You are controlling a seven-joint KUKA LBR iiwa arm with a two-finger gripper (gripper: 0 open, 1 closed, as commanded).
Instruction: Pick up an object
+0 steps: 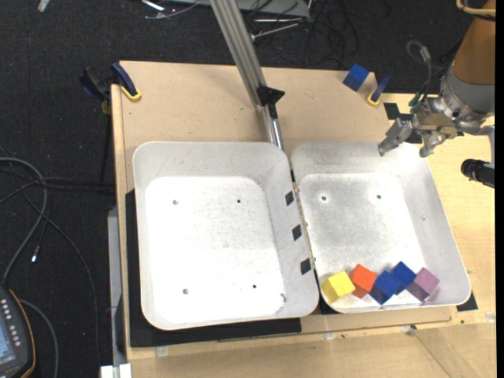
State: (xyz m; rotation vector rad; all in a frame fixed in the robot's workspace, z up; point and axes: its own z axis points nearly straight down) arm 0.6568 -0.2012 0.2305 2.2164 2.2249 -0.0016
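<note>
the arm reaches in from the right, its gripper (408, 142) above the right bin's (441, 211) far rim, fingers spread, nothing between them. along that bin's near edge cluster a yellow cube (339, 286), orange cube (363, 279), blue cube (394, 281) and purple cube (424, 283).

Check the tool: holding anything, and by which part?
Nothing held. The tool hangs open over the right bin's far edge; the blocks lie at the near edge.

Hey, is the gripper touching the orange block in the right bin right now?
Apart. The camera view shows the gripper over the bin's far edge, with bare bin floor between it and the orange block at the near edge.
</note>
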